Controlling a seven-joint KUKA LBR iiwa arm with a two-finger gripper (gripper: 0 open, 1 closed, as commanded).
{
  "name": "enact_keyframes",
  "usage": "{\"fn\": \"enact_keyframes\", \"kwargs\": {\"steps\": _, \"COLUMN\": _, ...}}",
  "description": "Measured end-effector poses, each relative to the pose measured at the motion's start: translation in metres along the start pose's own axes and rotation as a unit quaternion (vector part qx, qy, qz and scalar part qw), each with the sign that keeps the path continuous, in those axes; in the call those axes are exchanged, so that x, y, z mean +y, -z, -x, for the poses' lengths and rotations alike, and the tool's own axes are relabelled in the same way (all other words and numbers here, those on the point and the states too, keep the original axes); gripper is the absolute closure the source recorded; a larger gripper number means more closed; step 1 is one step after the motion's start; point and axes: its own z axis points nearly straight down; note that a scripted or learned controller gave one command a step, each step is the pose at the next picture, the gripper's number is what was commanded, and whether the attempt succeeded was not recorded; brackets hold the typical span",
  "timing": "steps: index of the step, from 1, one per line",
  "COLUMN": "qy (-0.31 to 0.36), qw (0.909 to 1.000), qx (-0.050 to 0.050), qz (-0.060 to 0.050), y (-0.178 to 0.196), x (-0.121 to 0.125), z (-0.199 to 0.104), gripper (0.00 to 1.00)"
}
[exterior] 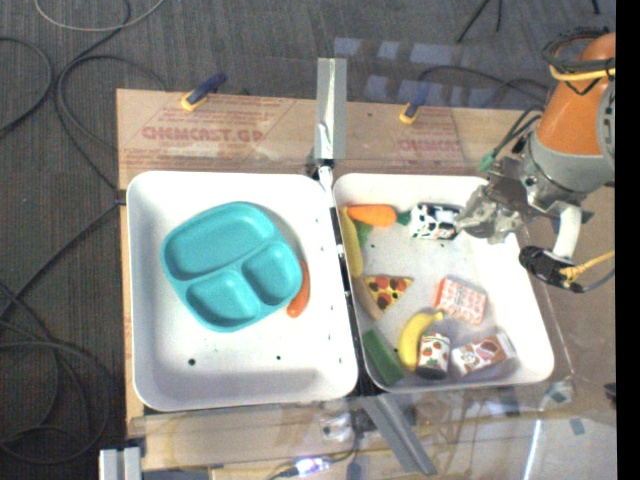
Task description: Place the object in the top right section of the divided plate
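Over the far right corner of the right bin (540, 298) hangs the gripper (478, 218), close beside a black-and-white cow toy (434, 221) that lies against the bin's far wall. Whether its fingers are apart or closed cannot be told, and nothing is plainly held. Left of the cow lies a carrot (372, 214). Along the left wall sits one banana (353, 248), with a green vegetable (380, 355) near the near-left corner. A pizza slice (387, 289) lies mid-bin. A second banana (417, 333), a pink packet (461, 299) and two small cartons (458, 354) crowd the near right. At the middle of the left bin (150, 368) rests one teal divided plate (232, 264) of three sections, an orange sausage (300, 293) touching its right rim.
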Motion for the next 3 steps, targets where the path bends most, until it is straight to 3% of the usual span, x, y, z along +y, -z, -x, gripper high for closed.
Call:
{"fn": "enact_keyframes", "kwargs": {"steps": 1, "qy": 0.052, "qw": 0.9986, "qx": 0.001, "qz": 0.000, "y": 0.007, "x": -0.037, "z": -0.054, "gripper": 1.00}}
{"fn": "enact_keyframes", "kwargs": {"steps": 2, "qy": 0.051, "qw": 0.9987, "qx": 0.001, "qz": -0.001, "y": -0.032, "x": -0.053, "z": -0.133, "gripper": 1.00}}
{"fn": "enact_keyframes", "kwargs": {"steps": 3, "qy": 0.133, "qw": 0.9911, "qx": 0.001, "qz": 0.000, "y": -0.045, "x": -0.085, "z": -0.191, "gripper": 1.00}}
